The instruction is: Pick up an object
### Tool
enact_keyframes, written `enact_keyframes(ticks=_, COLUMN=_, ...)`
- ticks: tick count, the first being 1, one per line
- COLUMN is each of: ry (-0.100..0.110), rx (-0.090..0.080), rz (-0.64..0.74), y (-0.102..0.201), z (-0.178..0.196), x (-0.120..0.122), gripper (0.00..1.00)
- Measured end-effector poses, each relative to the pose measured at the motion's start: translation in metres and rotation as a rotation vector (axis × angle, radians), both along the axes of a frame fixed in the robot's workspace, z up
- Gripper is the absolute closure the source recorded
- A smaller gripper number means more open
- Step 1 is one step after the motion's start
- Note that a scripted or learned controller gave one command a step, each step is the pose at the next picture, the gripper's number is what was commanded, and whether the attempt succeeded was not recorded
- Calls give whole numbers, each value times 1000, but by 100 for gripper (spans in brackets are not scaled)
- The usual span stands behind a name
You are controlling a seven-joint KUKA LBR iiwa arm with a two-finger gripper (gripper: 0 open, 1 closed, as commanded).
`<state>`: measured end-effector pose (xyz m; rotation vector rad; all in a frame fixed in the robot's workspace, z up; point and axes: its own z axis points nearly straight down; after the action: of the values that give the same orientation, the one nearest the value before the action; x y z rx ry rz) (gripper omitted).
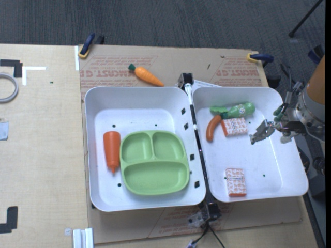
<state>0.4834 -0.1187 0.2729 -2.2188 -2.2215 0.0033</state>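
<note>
Claw (262, 132) hangs over the right bin (289, 182), near that bin's right wall, its fingers parted a little with nothing between them. Left of the claw and apart from it lie a small red-and-white box (235, 126), a sausage (212, 127) touching the box's left side, and a green bottle (234, 109) just beyond both. A second red-and-white box (236, 182) lies nearer in the same bin, well apart from the claw. The left bin (98, 182) holds a green divided plate (154, 162) with an orange carrot (111, 150) just left of it. Another carrot (147, 76) lies on the cardboard of the desk (41, 154) beyond the bins.
</note>
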Motion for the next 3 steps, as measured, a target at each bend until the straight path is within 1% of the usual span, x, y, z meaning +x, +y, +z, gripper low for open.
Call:
enact_keyframes(ticks=1, ry=0, rx=0, rz=-103, y=58, z=-82, x=71, gripper=0)
enact_keyframes(ticks=2, ry=0, rx=0, rz=83, y=18, z=-155, x=110, gripper=0)
enact_keyframes(ticks=3, ry=2, rx=0, rz=81, y=17, z=-147, x=110, gripper=100)
